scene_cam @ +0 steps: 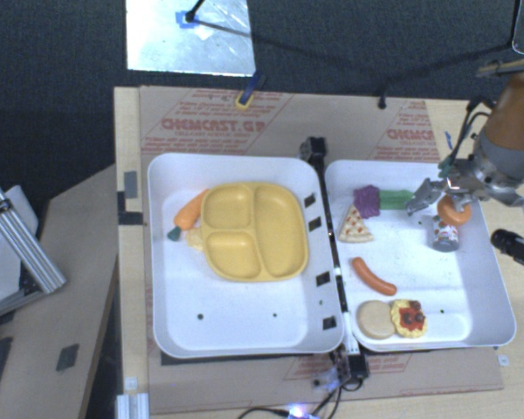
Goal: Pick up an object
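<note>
Approach step, nothing lifted yet. Pincer (pixel 443 208) low in right bin (pixel 498 321), right of frame, over orange-and-grey item (pixel 447 225); open or closed: cannot tell. Next: confirm item sits between tips, then raise straight up.

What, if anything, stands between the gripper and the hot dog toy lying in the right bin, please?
Nothing visible does. The gripper hangs near a small can, up and to the right of the hot dog, with bare bin floor between them.

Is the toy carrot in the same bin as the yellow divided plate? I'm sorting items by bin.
Yes, the carrot lies in the left bin, touching the yellow plate's left edge.
</note>
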Available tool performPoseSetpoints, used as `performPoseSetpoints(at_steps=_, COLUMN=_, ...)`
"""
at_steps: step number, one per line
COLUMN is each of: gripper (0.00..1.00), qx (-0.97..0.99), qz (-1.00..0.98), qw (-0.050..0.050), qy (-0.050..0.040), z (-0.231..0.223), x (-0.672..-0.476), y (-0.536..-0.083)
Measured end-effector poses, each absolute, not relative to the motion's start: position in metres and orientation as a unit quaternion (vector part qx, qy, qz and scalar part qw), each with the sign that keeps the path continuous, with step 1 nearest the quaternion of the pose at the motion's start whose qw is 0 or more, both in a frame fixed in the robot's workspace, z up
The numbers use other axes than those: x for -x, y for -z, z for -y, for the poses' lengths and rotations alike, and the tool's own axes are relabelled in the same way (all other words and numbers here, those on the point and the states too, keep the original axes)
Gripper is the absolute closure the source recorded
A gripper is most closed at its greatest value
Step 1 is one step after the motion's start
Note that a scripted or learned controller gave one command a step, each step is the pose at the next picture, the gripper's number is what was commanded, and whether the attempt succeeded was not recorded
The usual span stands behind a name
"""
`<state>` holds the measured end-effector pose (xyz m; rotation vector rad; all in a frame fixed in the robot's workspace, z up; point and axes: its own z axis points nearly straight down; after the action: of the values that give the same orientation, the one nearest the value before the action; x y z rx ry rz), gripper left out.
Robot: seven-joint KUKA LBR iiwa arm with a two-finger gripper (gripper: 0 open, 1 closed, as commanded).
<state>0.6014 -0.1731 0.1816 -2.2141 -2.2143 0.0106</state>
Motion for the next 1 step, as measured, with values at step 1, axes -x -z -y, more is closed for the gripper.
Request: performPoseSetpoints(at_steps=1, gripper=0.00, qx=0.706, qz=0.708, qw=-0.001, qy=0.0004, z=0.1729, x=-0.6047, y=-0.1895)
